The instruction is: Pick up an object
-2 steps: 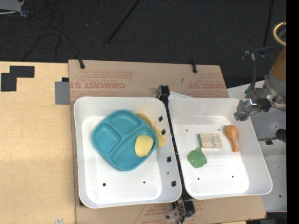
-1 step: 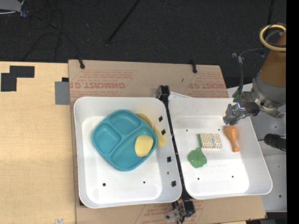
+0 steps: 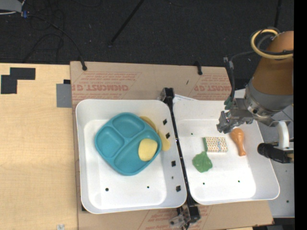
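The right bin was taken as the landmark for all places. To its left, across the black divider, the left bin was seen, and in it lay the teal divided plate with a yellow round piece resting on its right-hand compartment. The arm was reaching in over the upper right corner of the right bin, and the gripper was held low over the upper middle part of that bin. Whether its fingers were apart or together could not be told, because they were seen only as a dark mass from above; nothing was seen between them. Three small things lay in the right bin. The orange drumstick-shaped toy was placed just below and slightly right of the gripper, with its long axis running nearly up and down in the view, its thick end toward the gripper and its thin end pointing to the near rim. The patterned small box lay just left of that toy, below the gripper, its long side across the bin. The green crumpled piece lay lower and further left, near the bin's middle. It was judged that the orange toy was the nearest candidate, so a short descent toward the lower right would be needed, with the fingers closing across its narrow width.
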Robot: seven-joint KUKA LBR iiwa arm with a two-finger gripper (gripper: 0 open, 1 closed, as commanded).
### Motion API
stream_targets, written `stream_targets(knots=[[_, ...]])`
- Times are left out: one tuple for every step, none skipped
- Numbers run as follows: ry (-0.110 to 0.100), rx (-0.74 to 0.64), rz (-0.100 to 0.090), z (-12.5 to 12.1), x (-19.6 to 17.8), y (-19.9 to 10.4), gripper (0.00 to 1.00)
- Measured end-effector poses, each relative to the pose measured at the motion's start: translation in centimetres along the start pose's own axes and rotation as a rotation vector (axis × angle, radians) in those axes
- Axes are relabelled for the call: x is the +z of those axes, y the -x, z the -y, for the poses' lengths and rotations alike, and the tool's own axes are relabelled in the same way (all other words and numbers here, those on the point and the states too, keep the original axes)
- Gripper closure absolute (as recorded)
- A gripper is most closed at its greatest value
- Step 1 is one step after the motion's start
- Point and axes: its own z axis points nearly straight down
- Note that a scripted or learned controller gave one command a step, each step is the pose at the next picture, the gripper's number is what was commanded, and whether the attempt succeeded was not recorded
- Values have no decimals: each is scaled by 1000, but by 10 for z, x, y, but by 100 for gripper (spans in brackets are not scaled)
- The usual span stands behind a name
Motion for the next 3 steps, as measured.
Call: stream_targets(knots=[[-2, 0, 0, 9, 15, -45, 100], [-2, -1, 0, 25, 24, -105, 100], [-2, 0, 1, 38, 36, -148, 100]])
